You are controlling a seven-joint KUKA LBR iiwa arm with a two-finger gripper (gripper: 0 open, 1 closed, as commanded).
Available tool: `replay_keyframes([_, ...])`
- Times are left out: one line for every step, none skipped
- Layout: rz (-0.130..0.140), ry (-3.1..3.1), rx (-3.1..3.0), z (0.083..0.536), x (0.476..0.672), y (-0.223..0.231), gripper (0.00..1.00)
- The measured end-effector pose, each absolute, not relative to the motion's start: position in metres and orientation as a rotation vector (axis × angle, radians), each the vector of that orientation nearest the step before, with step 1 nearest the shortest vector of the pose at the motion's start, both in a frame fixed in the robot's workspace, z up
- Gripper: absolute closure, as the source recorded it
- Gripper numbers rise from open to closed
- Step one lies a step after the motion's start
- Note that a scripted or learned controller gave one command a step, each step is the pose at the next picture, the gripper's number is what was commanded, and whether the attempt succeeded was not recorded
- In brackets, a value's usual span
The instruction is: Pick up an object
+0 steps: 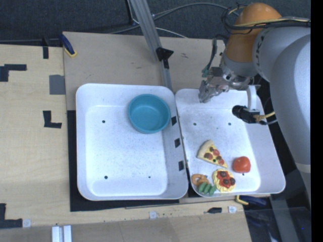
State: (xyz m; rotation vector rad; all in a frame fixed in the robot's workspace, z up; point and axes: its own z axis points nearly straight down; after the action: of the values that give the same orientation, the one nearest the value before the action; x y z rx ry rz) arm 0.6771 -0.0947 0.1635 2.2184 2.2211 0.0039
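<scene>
Nearest me, at the right bin's (pixel 267 150) five o'clock corner, I see small toy foods: a green-and-brown piece (pixel 202 184), a round pizza (pixel 224 180), a pizza slice (pixel 211 153) and a red tomato (pixel 241 164). They look light, rigid and slick; I'd take the tomato across its middle, since the flat pieces offer only thin edges. At ten o'clock, the blue bowl (pixel 148 113) sits in the left bin (pixel 96 150). Farthest, at twelve o'clock of the right bin, the gripper (pixel 206 96) hangs with nothing between its fingers; open or closed, I cannot tell.

No readable text, no labels — none
</scene>
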Motion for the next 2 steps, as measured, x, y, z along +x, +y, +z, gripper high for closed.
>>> replay_keyframes([0.005, 2.219, 2.218, 0.225, 0.672, -0.093, 1.0])
replay_keyframes([0.005, 2.22, 2.218, 0.278, 0.673, -0.093, 1.0])
